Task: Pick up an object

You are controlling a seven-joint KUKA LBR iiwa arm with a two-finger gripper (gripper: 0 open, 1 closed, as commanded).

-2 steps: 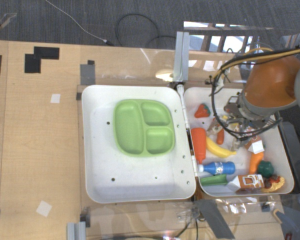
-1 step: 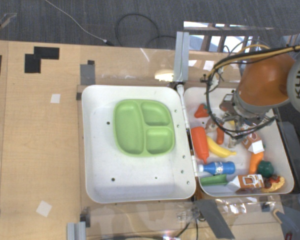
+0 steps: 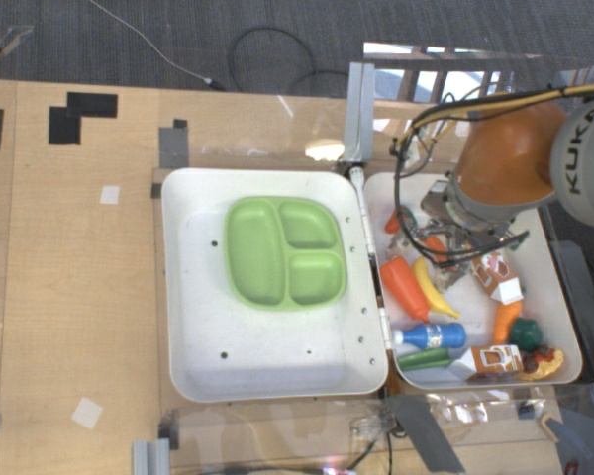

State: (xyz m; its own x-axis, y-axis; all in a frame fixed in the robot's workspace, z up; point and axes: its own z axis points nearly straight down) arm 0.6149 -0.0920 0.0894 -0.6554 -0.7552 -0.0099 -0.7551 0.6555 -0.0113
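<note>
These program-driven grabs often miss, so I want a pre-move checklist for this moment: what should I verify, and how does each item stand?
1. Arm over the right bin, where the objects lie: ok.
2. Fingers' state at the gripper: cannot tell, wrist and cables hide them.
3. Anything held: cannot tell.
4. Nearest targets, orange carrot and yellow banana, lie touching side by side: not ok for a clean single grab.
5. Blue-capped bottle lies apart from the gripper: ok.
6. Green divided plate sits in the left bin, out of the way: ok.

- Light wooden bench [image 3: 69, 295], with black patches near its far left.
- Two shallow white bins directly on it: left bin [image 3: 193, 364], right bin [image 3: 564, 339], side by side.
</note>
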